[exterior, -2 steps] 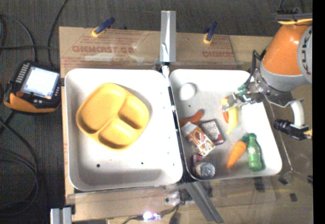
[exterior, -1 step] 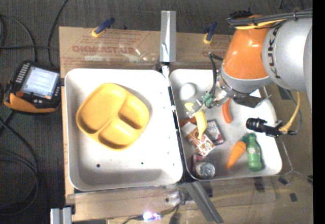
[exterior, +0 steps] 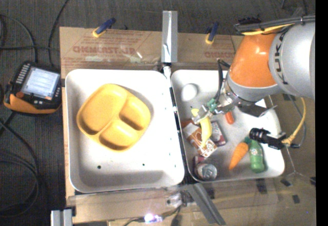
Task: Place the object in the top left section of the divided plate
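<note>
Here, nearest, a carrot (exterior: pixel 237 154) and green bottle (exterior: pixel 257 157) are lying in the right bin (exterior: pixel 274 171). Farther up, the end effector (exterior: pixel 215 106) is hovering over a banana (exterior: pixel 205 130); whether it is spread, I cannot tell. The yellow divided plate (exterior: pixel 114 116) is sitting in the left bin (exterior: pixel 82 179).

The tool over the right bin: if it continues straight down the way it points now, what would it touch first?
Most likely the banana, which lies just below the tool in the right bin, among packets. Depth is unclear from this slanted view, so it might meet a neighbouring packet instead.
</note>
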You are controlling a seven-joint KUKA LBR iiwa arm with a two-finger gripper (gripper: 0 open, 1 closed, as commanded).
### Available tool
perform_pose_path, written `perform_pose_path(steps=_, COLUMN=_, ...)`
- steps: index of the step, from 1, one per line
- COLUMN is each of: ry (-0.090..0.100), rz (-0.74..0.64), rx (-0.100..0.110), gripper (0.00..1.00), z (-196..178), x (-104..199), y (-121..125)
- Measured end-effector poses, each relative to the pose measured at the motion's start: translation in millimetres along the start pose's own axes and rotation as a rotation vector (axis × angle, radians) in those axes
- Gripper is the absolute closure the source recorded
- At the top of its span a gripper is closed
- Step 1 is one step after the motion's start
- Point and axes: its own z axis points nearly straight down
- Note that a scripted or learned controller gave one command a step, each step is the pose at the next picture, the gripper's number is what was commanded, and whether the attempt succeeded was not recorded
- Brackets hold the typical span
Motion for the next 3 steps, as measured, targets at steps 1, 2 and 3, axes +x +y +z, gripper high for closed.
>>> perform_pose_path(steps=1, ry=0.0, rz=0.0, rx=0.0, gripper=0.0, z=0, x=0, y=0)
perform_pose_path(steps=2, ry=0.002, rz=-0.001, rx=0.003, gripper=1.0, z=-6, x=0, y=0)
perform_pose_path(steps=3, ry=0.001, rz=-0.036, rx=-0.002, gripper=1.0, z=67, x=-57, y=-67)
